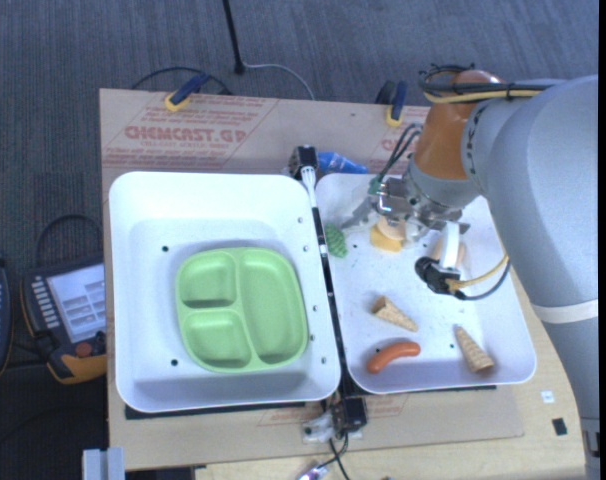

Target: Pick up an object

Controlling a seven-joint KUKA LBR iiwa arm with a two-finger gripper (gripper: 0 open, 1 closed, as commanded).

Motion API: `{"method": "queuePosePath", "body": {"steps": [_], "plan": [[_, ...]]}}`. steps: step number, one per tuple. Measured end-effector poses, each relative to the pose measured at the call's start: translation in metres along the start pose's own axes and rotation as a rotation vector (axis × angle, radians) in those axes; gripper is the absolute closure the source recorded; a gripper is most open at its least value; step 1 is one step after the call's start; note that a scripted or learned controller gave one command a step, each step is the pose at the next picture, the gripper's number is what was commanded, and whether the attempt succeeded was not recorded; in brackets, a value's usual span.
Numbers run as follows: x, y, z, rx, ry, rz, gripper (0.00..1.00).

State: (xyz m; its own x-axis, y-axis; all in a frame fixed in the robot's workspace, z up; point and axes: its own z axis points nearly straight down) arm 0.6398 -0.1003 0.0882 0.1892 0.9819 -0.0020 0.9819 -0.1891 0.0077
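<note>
The hand is lowered over a yellow cheese-like piece near the back of the right bin; whether it is open or closed cannot be told. For a sound pick, the hand would best be centred on that piece and closed fully before any lift. Counted in the right bin: one yellow piece, one green leafy item, one orange sausage-like toy, two tan wedges. One green divided plate is seen in the left bin.
</note>
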Motion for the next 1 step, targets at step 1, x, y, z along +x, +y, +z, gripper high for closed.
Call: {"method": "queuePosePath", "body": {"steps": [1], "plan": [[-0.0332, 0.0057, 0.0002, 0.001, 0.002, -0.298, 0.00]]}}
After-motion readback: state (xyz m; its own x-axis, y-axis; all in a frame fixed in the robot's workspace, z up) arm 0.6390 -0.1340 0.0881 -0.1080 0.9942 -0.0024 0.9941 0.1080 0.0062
